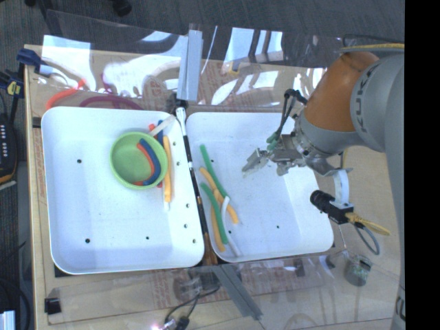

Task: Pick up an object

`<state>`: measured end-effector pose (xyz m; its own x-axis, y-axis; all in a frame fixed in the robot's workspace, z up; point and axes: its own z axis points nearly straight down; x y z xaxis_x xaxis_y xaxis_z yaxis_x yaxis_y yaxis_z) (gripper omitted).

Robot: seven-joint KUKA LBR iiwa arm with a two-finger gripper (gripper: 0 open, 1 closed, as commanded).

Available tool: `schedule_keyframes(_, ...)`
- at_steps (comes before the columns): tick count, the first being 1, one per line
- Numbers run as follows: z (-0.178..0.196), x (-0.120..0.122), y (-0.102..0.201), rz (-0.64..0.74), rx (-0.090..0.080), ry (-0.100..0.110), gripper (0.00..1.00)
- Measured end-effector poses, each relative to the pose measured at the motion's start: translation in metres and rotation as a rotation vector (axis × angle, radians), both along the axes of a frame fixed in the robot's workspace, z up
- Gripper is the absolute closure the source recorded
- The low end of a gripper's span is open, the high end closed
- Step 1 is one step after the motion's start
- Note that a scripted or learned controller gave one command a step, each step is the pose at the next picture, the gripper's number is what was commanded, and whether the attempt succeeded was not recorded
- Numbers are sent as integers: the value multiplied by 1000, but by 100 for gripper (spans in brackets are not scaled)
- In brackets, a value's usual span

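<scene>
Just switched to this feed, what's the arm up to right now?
The arm's gripper is over the right bin, with nothing visible between its fingers. Green and orange sticks lie along that bin's left side, to the gripper's left. The left bin holds a green bowl with more coloured sticks beside it. No pick is made yet.

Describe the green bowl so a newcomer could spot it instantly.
Start at the left white bin. In its upper right part sits a round lime-green plastic bowl with red and blue curved pieces inside. It is the one round thing there; beside it lies a thin orange stick.
</scene>
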<state>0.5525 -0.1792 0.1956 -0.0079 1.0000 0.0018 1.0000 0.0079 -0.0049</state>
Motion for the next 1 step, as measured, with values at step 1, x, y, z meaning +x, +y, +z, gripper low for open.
schedule_keyframes(1, -104, 16, 42, -88, -2, -3, 0)
